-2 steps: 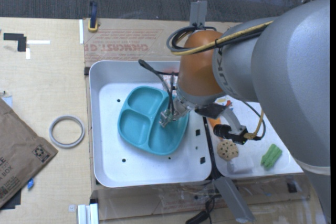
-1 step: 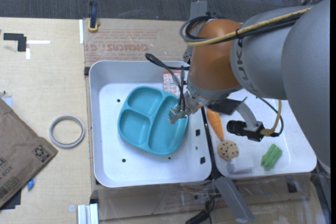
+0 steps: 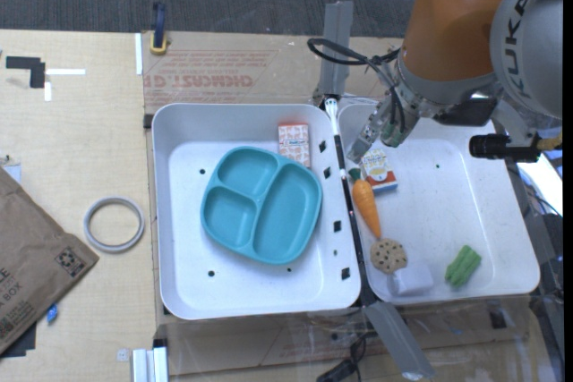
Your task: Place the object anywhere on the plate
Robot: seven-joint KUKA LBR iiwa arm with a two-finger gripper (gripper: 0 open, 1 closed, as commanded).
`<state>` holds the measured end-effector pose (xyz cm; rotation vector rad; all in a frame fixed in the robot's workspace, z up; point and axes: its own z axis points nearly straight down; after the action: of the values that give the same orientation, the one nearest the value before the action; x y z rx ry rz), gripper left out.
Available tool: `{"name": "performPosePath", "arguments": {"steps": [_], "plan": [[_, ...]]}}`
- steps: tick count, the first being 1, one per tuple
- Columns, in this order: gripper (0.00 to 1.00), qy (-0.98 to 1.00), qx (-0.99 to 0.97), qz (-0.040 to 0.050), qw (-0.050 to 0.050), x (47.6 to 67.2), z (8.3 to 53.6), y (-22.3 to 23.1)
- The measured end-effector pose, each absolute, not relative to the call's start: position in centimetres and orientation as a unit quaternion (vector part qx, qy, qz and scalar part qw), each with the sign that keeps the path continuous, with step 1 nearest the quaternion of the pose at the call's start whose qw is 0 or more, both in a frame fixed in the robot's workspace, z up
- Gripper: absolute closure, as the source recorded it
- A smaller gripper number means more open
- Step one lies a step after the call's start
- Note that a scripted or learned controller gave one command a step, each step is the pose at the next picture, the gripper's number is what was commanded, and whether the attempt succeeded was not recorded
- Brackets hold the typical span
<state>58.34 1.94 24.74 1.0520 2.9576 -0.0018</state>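
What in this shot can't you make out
Camera view:
- Gripper: blurred, part hidden under the orange wrist; fingers' state unclear.
- Small carton below it: label too small to read.
- Box behind the plate: print too small.
- White lump by the cookie: blends into the bin.

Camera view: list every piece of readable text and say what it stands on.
"KUK": grey arm, cut off at the frame edge.
"BOX": brown cardboard, lower left.
Red print on the cardboard sheet: upside down, too blurred.
Labels on the small pink box and small carton: too small.
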Motion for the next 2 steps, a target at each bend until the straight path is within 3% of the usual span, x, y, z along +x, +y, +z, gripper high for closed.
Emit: {"name": "performPosePath", "arguments": {"steps": [1, 2], "plan": [[1.0, 0.974, 0.225, 0.0, 0.002, 63.2, 25.8, 3.5], [1.0, 0.976, 0.22, -0.0003, -0.001, 51.5, 20.9, 2.6]]}}
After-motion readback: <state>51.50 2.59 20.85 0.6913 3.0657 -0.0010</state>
